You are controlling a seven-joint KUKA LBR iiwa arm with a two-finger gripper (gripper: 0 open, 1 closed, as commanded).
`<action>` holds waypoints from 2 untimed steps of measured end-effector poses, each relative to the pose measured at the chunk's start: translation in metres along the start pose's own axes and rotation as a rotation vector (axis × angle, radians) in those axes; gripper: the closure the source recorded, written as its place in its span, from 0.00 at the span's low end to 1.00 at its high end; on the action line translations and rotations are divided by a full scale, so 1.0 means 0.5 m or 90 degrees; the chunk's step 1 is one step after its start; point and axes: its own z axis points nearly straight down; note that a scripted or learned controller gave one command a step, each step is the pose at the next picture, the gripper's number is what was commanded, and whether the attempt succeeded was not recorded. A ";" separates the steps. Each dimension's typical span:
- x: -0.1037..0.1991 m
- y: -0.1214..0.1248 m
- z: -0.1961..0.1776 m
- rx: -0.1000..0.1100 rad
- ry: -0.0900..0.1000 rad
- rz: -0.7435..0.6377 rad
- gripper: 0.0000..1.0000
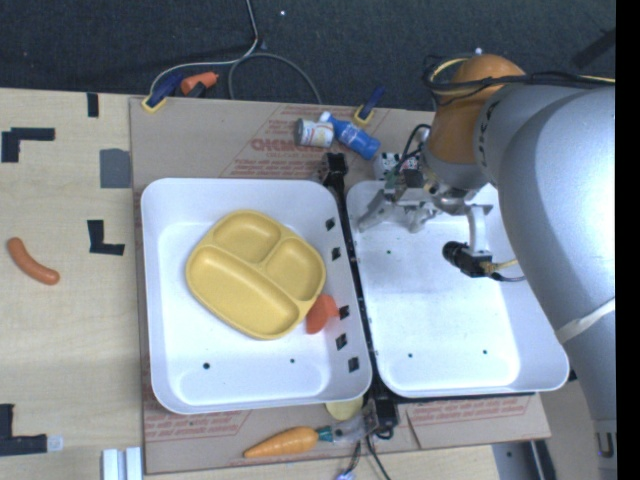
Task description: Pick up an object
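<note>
yellow plate (255,271) — left bin (170,368) | arm (540,168) — over right bin (450,358)

Bench (60,368): a brown cardboard sheet (200,158) carries two white bins, left bin (160,298) and right bin (520,363), touching. A carrot (282,443) lies at the near edge; a blue-and-white item (338,133), possibly a bottle, far. A sausage (32,261) lies left.

Plate and small piece in the left bin
A yellow divided plate (257,272) lies flat, an orange-red piece (320,314) touching its near-right edge.
</note>
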 end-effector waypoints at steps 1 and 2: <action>0.010 -0.029 -0.001 -0.001 -0.002 0.002 0.00; 0.011 -0.004 -0.005 0.004 -0.001 0.001 0.00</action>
